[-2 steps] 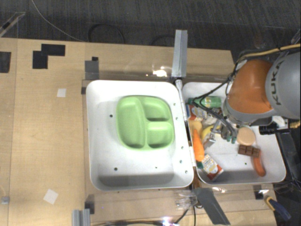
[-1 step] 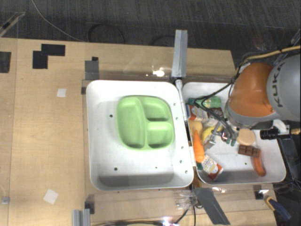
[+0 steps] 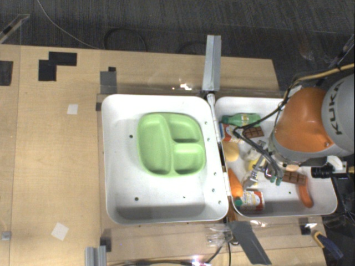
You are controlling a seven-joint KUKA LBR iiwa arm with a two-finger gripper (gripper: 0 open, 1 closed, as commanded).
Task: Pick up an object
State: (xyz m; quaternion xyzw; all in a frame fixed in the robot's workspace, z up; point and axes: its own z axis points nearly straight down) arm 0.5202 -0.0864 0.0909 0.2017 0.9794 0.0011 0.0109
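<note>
We read "KU" on the grey arm (image 3: 337,112); its two-finger gripper (image 3: 259,173) hangs over the cluttered right white bin (image 3: 327,206), grip state indiscernible.

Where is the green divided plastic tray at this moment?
The green divided plastic tray lies in the left white bin, near its middle and toward its far side, left of the wall shared with the right white bin.

the arm (image 3: 310,126) hides much of the right bin (image 3: 327,208), its pincer (image 3: 260,173) seemingly lost among clutter.
</note>
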